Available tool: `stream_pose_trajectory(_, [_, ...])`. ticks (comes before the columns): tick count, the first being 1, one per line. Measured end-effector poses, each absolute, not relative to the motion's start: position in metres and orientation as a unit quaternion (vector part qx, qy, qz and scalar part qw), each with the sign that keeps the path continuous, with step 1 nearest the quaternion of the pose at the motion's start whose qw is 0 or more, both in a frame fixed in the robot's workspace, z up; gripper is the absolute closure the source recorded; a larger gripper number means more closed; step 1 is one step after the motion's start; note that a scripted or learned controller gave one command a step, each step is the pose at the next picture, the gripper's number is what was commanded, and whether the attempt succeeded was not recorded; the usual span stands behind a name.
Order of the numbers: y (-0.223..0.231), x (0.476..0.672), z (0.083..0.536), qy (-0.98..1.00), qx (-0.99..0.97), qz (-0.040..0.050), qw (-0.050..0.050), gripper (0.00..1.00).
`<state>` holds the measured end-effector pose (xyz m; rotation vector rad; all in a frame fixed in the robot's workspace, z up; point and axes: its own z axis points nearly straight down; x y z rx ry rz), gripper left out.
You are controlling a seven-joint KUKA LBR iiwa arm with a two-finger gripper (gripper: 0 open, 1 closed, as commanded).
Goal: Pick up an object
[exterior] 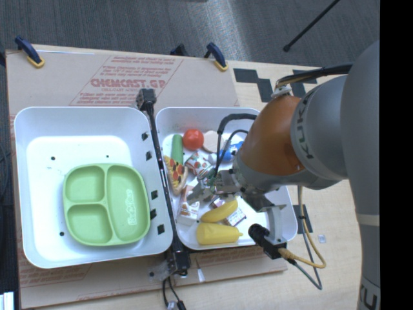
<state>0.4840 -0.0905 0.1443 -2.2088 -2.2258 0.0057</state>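
Descent step: claw [211,189] sits low among clutter in the right bin [282,228], beside the banana [219,212]; finger state cannot be told; next comes closure, then a lift

This is a robot test lab, not a home or a shop. A big grey arm [335,134] with an orange band reaches over a bench [258,89] where two shallow white bins [26,173] sit side by side on a printed cardboard sheet [122,82] held down by blue and yellow clamps [217,55]. Loose cables [303,257] trail off the arm, and grey carpet [129,11] covers the floor. One bin holds toy food [213,225]; the other holds a green divided plate [106,204].
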Motion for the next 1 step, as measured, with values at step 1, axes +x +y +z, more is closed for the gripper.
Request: stream_pose_trajectory(1, [-0.0933,0.4829,0.1093,-0.71,-0.704,-0.0048,-0.001,0.0])
